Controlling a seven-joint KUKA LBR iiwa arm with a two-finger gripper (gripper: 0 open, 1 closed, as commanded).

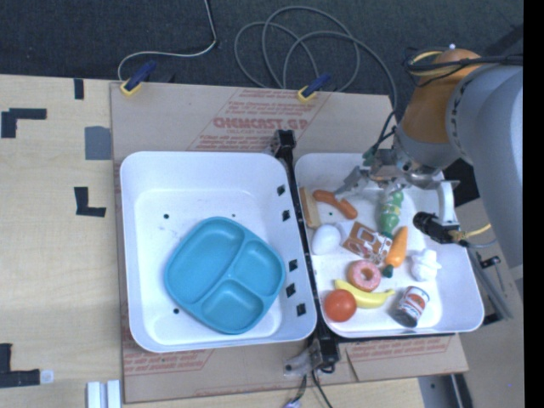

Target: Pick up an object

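The right bin [463,308] holds several small items. Among them are a red sausage [334,203], a white egg-shaped piece [325,240], a brown packet [365,243], a green bottle [390,212], a carrot [397,248], a pink donut [366,274], a banana [365,296], a red tomato [340,305], a dark can [410,305] and a white lump [424,264]. My gripper [398,185] hangs over the bin's far part, just above the top of the green bottle. The wrist hides what lies under it.
The left bin [140,194] holds a blue divided plate [224,274]. A black divider [293,219] runs between the two bins. Cables [289,49] loop on the dark floor behind the bench. The arm's grey body [493,143] covers the right bin's far right corner.
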